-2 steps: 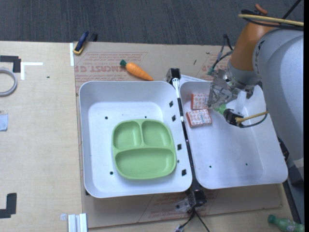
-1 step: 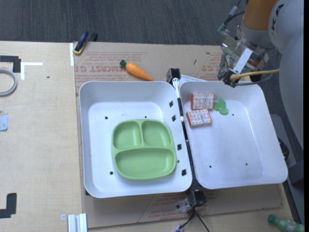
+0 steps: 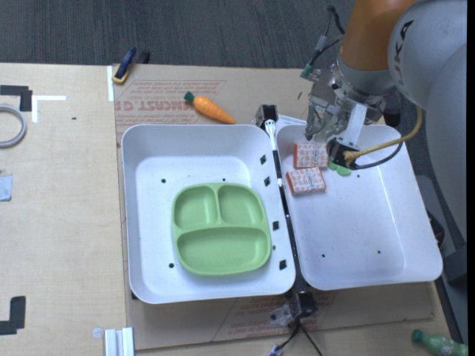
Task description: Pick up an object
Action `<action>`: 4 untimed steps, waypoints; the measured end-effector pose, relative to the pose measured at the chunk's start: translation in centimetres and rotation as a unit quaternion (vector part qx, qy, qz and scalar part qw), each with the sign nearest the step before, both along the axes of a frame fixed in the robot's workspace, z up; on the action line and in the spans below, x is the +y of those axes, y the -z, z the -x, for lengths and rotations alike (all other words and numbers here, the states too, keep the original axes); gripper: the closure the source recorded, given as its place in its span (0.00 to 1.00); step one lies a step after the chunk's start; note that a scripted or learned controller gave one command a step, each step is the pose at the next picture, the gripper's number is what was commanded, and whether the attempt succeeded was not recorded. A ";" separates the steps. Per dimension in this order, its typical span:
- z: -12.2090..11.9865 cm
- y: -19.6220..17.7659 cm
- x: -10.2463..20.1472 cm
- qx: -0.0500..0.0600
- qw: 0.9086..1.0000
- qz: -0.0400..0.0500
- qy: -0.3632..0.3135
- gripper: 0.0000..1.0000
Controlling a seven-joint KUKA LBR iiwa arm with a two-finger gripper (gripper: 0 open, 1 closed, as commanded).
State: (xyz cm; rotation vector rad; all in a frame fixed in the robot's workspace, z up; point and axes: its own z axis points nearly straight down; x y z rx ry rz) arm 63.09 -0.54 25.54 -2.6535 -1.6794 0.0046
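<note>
Two small reddish patterned boxes lie in the right bin [image 3: 386, 221] near its far left corner, one [image 3: 309, 155] just behind the other [image 3: 306, 182]. A small green object [image 3: 341, 169] peeks out beside them, partly hidden under the wrist. My gripper [image 3: 319, 130] hangs right over the farther box, at or just above its top edge. Nothing can be seen held in it.
The left bin [image 3: 148, 169] holds a green divided plate [image 3: 221, 228]. A toy carrot [image 3: 210, 108] lies on the cardboard behind the bins, and a blue marker [image 3: 125, 65] lies further left. A green bottle [image 3: 439, 341] lies at the bottom right, off the bench.
</note>
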 end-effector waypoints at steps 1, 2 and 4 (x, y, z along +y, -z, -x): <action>0.0 0.0 0.0 0.000 1.000 0.000 0.000 0.00; 4.1 6.3 -1.4 -0.001 0.981 -0.001 -0.196 0.00; 2.8 6.3 -2.2 -0.001 0.916 -0.001 -0.401 0.00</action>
